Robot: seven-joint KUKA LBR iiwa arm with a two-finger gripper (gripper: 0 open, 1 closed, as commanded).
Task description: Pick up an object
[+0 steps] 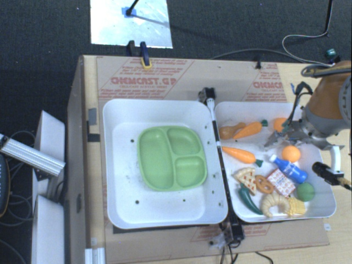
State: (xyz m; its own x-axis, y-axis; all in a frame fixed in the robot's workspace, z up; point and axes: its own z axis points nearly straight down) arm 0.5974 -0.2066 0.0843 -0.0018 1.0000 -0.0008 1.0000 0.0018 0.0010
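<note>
Tool [287,138] sits low over the back of the right bin [330,205], at the end of the grey arm [330,106] with its orange band, which comes in from the right. We see dark, thin parts splayed out beneath the wrist, just above an orange ball [291,153], but we cannot tell how far the tool is open, nor whether anything sits in it. An orange object [280,124] beside it is half hidden by those parts.

Toy food crowds the right bin: two carrots [251,129] [238,154], a blue bottle [290,170], a pizza slice [246,177], a pretzel [263,184], a red-and-white packet [281,182], a dark green pepper [248,199], a croissant [274,203], corn [296,205] and a green ball [305,191]. A brownish piece [229,130] by the upper carrot is too blurred to name.

In the left bin [124,213] lies a green divided plate [172,157]. Both bins rest on the worktop [165,76].
</note>
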